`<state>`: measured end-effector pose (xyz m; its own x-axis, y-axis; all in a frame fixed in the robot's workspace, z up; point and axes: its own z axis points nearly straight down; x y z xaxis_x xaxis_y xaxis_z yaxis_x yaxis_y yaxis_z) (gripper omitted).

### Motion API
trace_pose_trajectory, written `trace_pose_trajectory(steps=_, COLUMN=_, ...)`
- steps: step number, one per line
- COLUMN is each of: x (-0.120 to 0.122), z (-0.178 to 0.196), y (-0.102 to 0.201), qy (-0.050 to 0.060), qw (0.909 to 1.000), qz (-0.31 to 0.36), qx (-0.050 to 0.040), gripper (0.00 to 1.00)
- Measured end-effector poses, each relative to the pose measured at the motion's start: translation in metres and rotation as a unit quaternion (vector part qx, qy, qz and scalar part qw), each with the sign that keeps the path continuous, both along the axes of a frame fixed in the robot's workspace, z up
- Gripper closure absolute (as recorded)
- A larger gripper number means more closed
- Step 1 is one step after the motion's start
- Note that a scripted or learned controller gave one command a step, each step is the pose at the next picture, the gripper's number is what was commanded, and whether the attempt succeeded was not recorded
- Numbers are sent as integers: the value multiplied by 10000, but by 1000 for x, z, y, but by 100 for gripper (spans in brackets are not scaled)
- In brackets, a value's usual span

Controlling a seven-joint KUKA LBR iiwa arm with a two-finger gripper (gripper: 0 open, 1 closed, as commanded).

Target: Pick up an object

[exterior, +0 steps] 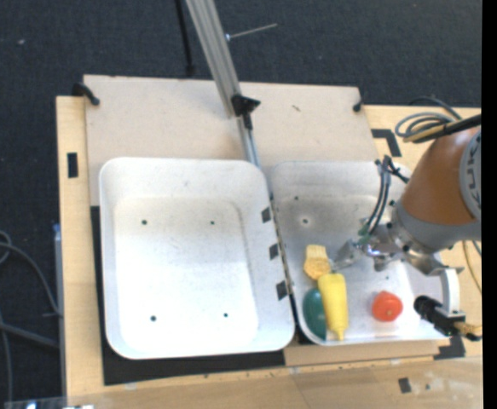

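A pale wooden worktop (73, 228) stands on dark speckled carpet (26, 41). Grey cables (1, 262) trail across the floor at left. A slanted metal pole (214, 45) rises behind.

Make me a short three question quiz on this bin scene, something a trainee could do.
1. True or false: the gripper is above the right bin.
2. Which item lies nearest the divider between the bins? A) the red object B) the green object C) the yellow object
3. Fill in: the small yellow piece lies just ____ the yellow object in the picture.

Key: 1 true; 2 B; 3 above.
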<state>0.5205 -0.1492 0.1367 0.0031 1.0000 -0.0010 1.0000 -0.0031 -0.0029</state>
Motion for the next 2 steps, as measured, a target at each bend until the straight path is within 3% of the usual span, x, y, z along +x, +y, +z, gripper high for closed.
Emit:
trace_pose_trajectory(steps=1, x=2, z=-34, y=-2, qy=-25, qw=10000, qz=-1, qx=7, gripper=0)
trace_pose_trajectory(steps=2, x=4, z=-20, y=-3, qy=-68, qw=10000, qz=-32, qx=3, gripper=100)
